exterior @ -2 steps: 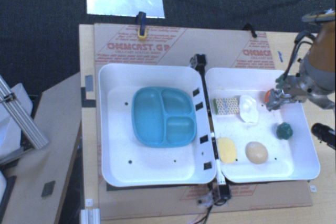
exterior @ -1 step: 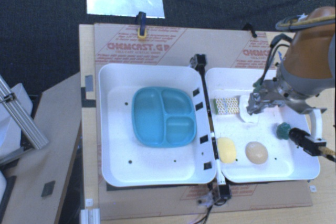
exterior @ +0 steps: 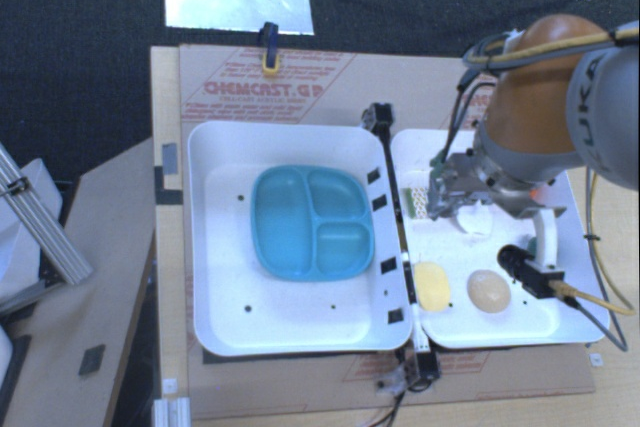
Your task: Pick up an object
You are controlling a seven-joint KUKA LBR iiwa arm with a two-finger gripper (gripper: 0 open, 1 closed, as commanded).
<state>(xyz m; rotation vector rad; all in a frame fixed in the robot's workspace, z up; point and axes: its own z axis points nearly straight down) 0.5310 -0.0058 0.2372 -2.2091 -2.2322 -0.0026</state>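
In the right bin point(exterior: 575, 320), a yellow object point(exterior: 433, 285) lies near the front left corner. A beige egg-shaped object point(exterior: 488, 292) rests just to its right. A small green-and-white patterned object point(exterior: 417, 202) sits by the bin's left wall. A white object point(exterior: 476, 221) lies partly under the wrist. My gripper point(exterior: 447, 196) hangs low over the middle-left of this bin, right beside the patterned object and behind the white one. I see nothing lifted off the bin floor.
The left bin point(exterior: 222, 305) holds a blue divided plate point(exterior: 308, 221). A black-clipped divider point(exterior: 392, 215) separates the two bins. The grey and orange arm point(exterior: 545, 85) covers the back right of the right bin.
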